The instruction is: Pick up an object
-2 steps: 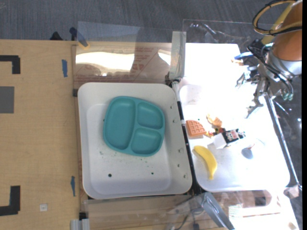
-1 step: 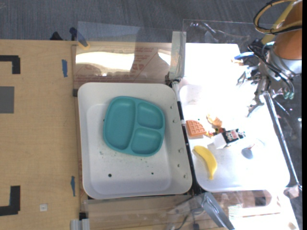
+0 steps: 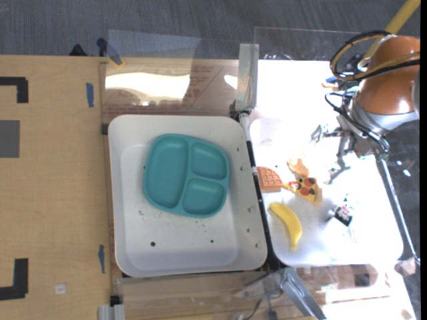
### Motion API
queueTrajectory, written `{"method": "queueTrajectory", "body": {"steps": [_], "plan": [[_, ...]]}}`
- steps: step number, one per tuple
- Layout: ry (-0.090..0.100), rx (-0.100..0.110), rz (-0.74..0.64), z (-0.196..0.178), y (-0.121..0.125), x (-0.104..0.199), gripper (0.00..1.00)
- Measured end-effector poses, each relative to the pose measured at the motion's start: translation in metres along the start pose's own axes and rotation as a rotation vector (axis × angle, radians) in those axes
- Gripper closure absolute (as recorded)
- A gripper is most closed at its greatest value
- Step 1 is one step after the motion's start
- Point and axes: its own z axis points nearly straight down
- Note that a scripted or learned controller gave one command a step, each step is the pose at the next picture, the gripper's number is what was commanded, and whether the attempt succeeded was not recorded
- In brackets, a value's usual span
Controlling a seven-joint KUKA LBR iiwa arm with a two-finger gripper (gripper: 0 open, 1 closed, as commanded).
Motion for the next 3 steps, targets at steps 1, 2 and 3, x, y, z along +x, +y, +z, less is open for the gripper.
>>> {"method": "queueTrajectory", "body": {"steps": [1, 2, 3], "plan": [[-0.006, 0.004, -0.08, 0.022, 0.03, 0.003, 0.0], [-0.018, 0.01, -0.08, 0.006, 0.029, -0.001, 1.0], [-0.001, -0.002, -0.282, -0.062, 0.041, 0.007, 1.0]]}}
